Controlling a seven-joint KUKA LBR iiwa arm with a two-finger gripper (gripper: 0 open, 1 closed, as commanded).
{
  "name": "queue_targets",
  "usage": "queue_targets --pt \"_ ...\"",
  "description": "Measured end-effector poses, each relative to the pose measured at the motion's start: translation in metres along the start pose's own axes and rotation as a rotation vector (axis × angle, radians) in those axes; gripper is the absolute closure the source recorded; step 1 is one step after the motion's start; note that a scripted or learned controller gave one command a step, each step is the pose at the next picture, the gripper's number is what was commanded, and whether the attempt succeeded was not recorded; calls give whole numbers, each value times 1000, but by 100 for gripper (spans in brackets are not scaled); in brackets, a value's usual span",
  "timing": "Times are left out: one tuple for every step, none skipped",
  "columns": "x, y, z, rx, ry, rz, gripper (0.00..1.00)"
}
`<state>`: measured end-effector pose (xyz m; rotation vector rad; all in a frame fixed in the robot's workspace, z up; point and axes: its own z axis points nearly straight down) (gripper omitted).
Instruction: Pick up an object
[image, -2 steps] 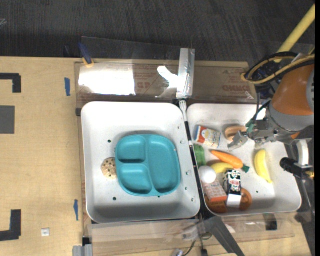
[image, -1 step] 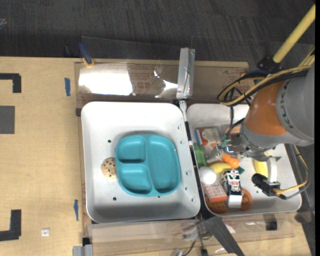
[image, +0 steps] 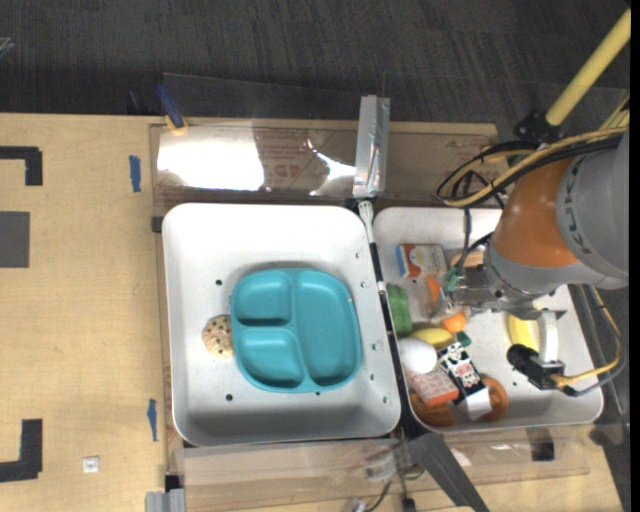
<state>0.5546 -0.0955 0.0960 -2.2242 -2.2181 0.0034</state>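
Camera view: arm over right bin, tool down among clutter

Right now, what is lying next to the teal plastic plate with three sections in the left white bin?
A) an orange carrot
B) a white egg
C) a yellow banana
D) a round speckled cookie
D: the round speckled cookie sits against the left edge of the teal sectioned plate in the left white bin.

I see both bins white: left bin, right bin. Teal divided tray in left bin, w/ a tan speckled cookie at its left. Right bin: green item, yellow piece, white egg, black-and-white cow-spotted carton. Arm grey w/ orange band.
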Motion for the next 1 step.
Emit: queue_targets --pt "56 58 -88 -2 2 119 100"
